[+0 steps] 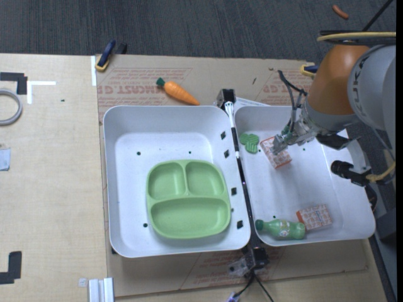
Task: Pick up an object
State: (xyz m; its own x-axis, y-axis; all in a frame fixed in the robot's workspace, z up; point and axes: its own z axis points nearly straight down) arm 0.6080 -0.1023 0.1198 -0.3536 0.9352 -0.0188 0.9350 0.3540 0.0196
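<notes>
- Gripper low in right bin, at roughly 11 o'clock of that bin's floor, right over the upper end of small red-and-white packet.
- Claw state: cannot tell; tips merge with the packet in this slanted view.
- Packet tilted, possibly propped on one edge. Risk judged: slips or pivots out on lift if caught by a corner only.
- Green leaf-shaped piece just beside the packet, at its 9 o'clock, near the bin's left wall. Risk: gets nudged or snagged along with the packet.
- Divider between bins close at 9 o'clock of the gripper. Risk: clipped if the approach drifts left.
- Green bottle and second red-and-white packet at 6 o'clock of the right bin, well apart from the gripper; no interference expected.
- Green divided plate in left bin, toy carrot outside at 12 o'clock; irrelevant to this grasp.
</notes>
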